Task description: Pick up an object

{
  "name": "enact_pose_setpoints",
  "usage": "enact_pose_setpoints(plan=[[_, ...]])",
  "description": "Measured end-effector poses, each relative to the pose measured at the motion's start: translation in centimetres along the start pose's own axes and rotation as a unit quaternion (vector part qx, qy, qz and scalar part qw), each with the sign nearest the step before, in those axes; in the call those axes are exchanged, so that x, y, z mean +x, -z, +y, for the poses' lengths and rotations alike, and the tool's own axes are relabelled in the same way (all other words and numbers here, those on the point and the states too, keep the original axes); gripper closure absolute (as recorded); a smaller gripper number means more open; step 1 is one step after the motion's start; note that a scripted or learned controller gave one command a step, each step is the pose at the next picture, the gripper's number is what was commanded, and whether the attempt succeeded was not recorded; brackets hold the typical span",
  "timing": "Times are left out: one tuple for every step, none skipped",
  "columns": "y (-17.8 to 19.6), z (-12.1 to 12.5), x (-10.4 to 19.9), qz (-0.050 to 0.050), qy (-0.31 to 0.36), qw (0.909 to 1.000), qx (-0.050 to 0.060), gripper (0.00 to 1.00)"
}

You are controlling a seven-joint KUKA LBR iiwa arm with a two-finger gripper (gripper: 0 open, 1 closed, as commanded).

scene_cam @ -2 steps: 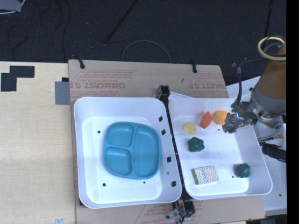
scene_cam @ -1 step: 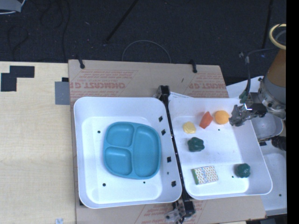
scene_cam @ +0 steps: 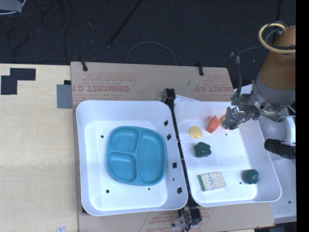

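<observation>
Gripper hangs low over the right bin, just beside the orange piece; we cannot tell how it is set, being dark and small. Our arm is cut off at the right. Nearby lie a yellow piece and a green piece.

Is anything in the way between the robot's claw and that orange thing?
Nothing visible is. The gripper sits just to the right of the orange piece in the right bin, with bare white floor between them. The yellow piece lies on the far side.
</observation>
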State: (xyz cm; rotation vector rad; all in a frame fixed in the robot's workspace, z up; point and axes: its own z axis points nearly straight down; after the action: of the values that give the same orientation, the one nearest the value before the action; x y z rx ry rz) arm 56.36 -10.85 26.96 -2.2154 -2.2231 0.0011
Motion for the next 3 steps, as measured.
enact_pose_setpoints(plan=[[0.1,-0.3,5.2,0.0,0.001,1.0,0.0,1.0],[-1.1,-0.9,10.7,0.0,0.0,1.0,0.001,1.0],[-1.5,-0.7,15.0,0.0,0.0,1.0,0.001,1.0]])
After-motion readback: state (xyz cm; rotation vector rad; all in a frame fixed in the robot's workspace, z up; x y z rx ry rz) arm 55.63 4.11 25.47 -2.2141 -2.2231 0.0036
